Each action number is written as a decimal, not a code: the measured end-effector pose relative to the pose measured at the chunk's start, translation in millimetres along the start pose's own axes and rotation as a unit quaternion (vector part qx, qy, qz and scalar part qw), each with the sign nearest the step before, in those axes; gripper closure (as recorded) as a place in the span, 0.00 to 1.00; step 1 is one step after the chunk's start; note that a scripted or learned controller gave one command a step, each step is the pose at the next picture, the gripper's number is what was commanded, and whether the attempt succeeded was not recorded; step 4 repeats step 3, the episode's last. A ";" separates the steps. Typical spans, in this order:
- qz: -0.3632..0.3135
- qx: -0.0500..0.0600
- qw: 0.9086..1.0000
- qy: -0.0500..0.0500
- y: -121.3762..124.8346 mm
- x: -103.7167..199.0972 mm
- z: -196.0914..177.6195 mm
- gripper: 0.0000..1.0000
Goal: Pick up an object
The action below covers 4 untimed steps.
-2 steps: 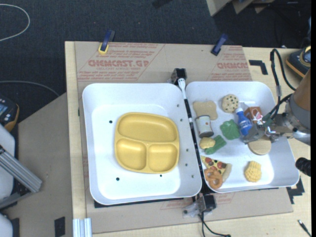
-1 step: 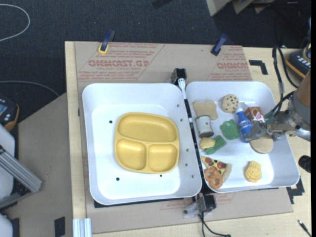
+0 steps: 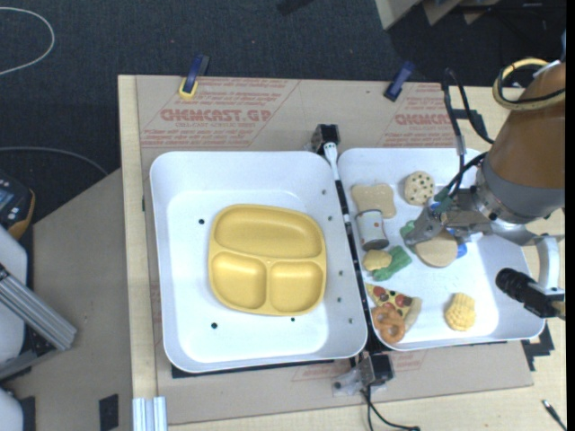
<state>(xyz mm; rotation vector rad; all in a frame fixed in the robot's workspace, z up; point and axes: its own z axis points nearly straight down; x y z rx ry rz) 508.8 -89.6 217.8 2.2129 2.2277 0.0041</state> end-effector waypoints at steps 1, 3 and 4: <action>0.001 0.000 1.000 -0.001 16.3 40.6 -5.6 1.00; 0.001 0.000 1.000 -0.001 68.9 126.3 -3.8 1.00; 0.001 0.000 1.000 -0.001 68.9 126.3 -3.8 1.00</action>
